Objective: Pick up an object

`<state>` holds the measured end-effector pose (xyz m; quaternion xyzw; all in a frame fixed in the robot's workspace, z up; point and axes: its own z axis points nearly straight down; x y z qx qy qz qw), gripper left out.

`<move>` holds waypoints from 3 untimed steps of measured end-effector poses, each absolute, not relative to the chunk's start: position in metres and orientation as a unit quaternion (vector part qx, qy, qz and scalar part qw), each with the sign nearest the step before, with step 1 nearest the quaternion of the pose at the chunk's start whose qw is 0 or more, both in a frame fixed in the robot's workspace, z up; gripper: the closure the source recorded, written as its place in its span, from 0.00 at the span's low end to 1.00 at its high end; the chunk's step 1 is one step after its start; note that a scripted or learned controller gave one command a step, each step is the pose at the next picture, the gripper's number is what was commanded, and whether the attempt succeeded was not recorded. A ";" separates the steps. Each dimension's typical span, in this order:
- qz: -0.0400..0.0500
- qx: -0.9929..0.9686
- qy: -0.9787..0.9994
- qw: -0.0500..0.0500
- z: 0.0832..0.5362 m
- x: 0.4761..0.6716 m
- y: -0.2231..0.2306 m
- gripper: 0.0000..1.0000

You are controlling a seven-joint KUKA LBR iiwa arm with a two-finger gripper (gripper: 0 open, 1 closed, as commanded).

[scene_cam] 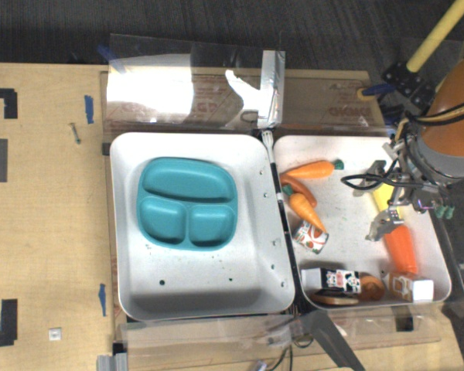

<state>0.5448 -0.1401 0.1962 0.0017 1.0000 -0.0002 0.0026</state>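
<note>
End effector (388, 221) sits low over right side of right bin (348, 147); finger spread cannot be read at this angle. Metal fingertips hang just above far end of an orange carrot-shaped toy (402, 250), which lies along bin's right wall; contact cannot be judged. Yellow piece (380, 199) shows just behind the fingers. Black cable (362, 182) loops off wrist to the left. Orange band (454, 118) on arm at right edge.

Other contents of right bin: carrot with green tip (312, 169) at far left, second carrot (306, 209) just near of it along left wall, small red-and-white packet (311, 238) touching that carrot's near end. Along near wall, dark carton with white label (336, 280), brown rounded item (369, 287), small white box (421, 289).

Left bin (139, 284) holds teal divided plate (188, 201), three compartments. Both bins rest on tan worktop (39, 207).
</note>
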 end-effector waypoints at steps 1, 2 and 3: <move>0.000 -0.012 1.000 0.000 0.119 0.578 -0.193 0.00; -0.001 0.014 1.000 0.005 0.089 0.540 -0.224 0.00; -0.002 0.075 0.997 0.013 0.091 0.493 -0.222 0.00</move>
